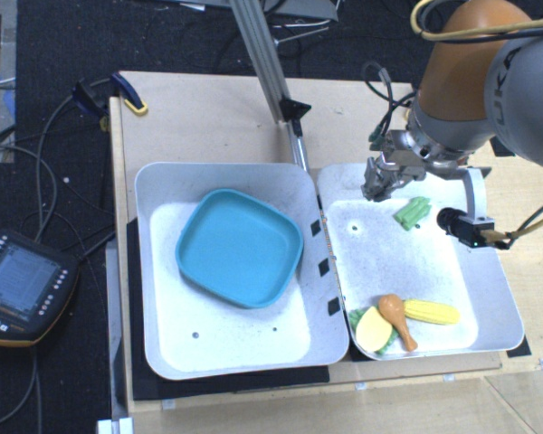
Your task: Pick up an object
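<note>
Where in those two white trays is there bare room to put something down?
In the right bin, the middle floor is bare, between the green piece near the gripper at the back and the toy food at the front: corn, drumstick, yellow slice. In the left bin, the blue plate takes the middle; a bare strip runs along the front.

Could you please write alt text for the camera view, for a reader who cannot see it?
A grey robot arm's gripper hovers over the far end of the right bin, near a green object. Toy food lies at that bin's near end, and a blue plate sits in the left bin.
</note>
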Robot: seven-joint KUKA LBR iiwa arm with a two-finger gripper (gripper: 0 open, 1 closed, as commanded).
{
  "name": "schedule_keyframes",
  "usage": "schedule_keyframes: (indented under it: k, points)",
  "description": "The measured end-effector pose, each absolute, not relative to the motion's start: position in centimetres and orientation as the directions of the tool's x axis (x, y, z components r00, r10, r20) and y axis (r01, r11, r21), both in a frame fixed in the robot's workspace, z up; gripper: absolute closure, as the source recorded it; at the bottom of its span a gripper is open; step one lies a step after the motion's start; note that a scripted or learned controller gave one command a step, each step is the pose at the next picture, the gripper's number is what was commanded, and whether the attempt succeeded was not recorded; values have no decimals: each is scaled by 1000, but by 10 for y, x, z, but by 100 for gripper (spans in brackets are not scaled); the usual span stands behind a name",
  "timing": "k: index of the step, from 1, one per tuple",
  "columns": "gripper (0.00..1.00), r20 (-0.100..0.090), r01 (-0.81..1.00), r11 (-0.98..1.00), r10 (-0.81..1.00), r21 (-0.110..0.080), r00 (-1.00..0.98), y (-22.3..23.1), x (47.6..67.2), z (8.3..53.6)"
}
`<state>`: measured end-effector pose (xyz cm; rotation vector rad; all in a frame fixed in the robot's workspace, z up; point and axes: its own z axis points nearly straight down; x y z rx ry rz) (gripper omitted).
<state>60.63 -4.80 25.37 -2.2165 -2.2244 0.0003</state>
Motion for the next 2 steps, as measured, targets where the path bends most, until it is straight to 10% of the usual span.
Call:
schedule_keyframes:
  k: [2]
  points:
    - [100, 1, 1000, 4, 1000, -1, -4, 57, 615, 237]
